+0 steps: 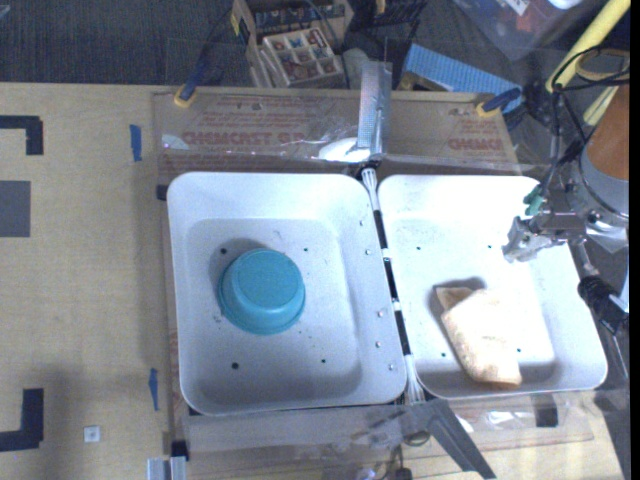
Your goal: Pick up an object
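At the near end of the right bin lies a tan, bread-like wedge, the lowest thing in the camera view. It rests flat on the bin floor, its narrower, darker end pointing toward the far left and its broad pale end toward the near right corner, close to the bin's near wall but not clearly touching it.

Beyond it, at the far right of the same bin, the gripper hangs over the bin's right rim, well apart from the wedge. Nothing shows between its fingers; whether they are spread or closed I cannot tell, since the metal parts blur together there. Behind the gripper, the arm, with its orange band, rises toward the right edge, with black cables looping above.

The left bin sits just beside the right one, their rims touching along the middle. On its floor, left of centre, a teal bowl stands upside down.

Both bins rest on a cardboard sheet on the pale bench.
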Motion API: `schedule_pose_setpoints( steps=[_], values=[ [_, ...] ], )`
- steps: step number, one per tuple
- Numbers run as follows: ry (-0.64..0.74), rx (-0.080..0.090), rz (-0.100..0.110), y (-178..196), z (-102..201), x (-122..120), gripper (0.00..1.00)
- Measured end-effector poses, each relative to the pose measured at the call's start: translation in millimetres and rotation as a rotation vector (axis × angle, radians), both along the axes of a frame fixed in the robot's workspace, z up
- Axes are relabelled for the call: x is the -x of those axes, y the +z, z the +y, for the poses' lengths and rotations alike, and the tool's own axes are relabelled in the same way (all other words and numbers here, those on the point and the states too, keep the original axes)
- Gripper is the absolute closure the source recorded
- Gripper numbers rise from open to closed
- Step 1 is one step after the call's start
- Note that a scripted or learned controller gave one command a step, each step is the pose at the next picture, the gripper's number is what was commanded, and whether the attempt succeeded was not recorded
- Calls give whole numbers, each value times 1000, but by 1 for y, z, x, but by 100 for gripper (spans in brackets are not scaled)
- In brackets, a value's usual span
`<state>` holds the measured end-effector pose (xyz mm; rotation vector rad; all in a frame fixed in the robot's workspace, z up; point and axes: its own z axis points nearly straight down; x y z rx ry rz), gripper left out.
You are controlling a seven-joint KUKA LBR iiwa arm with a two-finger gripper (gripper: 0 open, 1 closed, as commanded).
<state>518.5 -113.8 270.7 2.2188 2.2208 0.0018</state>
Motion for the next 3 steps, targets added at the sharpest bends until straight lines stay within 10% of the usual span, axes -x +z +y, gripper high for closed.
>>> schedule_pose_setpoints(
  steps=[1, 2, 3],
  values=[
    [-66, -1, 2, -120, -62, 23, 100],
    [-66, -1, 2, -120, -62, 23, 0],
    [64, 2, -7, -180, -42, -32, 0]
  ],
)
